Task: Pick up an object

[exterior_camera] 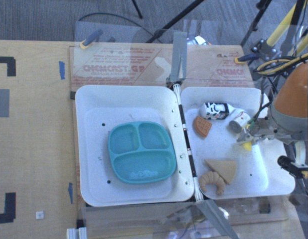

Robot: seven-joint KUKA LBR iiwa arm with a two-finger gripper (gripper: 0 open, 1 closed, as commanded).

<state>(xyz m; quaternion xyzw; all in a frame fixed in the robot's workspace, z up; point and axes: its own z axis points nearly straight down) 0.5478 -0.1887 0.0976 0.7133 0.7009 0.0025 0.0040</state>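
The gripper (248, 133) hangs low at the right bin's (273, 183) three-o'clock side; whether it's open or has hold of anything I cannot tell. Closest sits a small grey-and-white cup (238, 121), touching at ten o'clock, long axis toward ten. A yellow piece (247, 145) lies just below at six.

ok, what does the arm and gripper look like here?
The arm is grey with a rounded orange band above the wrist. The gripper is slim grey-silver metal. Yellow and black cables loop behind it.
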